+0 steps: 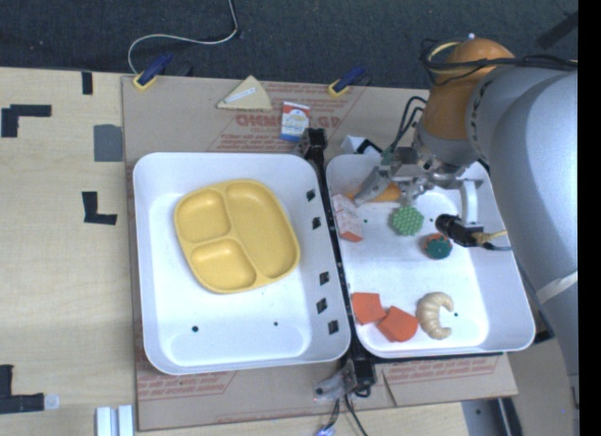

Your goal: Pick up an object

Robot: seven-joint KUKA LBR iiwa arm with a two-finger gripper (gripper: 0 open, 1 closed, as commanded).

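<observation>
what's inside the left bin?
Left bin holds one yellow divided plate, three compartments, nothing visible in them. Bare white floor around it, with a few small dark spots. Whatever lies under the plate is covered.

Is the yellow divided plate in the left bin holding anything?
Empty. The yellow divided plate lies flat in the left bin, and all three of its compartments show bare yellow surface.

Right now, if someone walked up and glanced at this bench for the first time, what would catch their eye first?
Probably the yellow divided plate, alone in the left bin. Next, the grey arm with its orange band reaching in from the right, its end effector low over the back of the right bin. That bin holds a scatter of small things: a green ball, orange blocks and a croissant near the front.
</observation>
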